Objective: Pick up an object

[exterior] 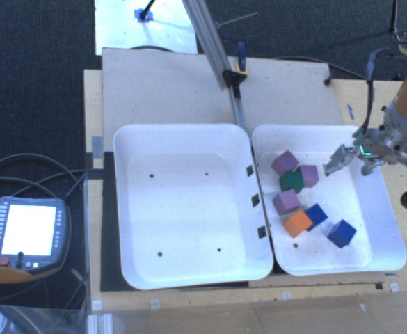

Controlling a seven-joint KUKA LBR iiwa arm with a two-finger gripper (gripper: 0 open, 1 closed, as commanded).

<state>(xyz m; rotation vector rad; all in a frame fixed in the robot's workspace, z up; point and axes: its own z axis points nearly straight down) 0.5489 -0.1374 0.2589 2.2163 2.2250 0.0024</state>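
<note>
A cluster of blocks is seen in the right bin (380, 214), just left of and below the gripper (337, 161): two purple blocks (284, 163) (309, 175) and a green block (291, 181) nearest its fingertips, then a third purple block (285, 202), an orange block (298, 223) and two blue blocks (316, 214) (341, 233) lower down. Nothing is held; whether the fingers are apart or together cannot be told. The left bin (130, 186) is placed well beyond the cluster.
</note>
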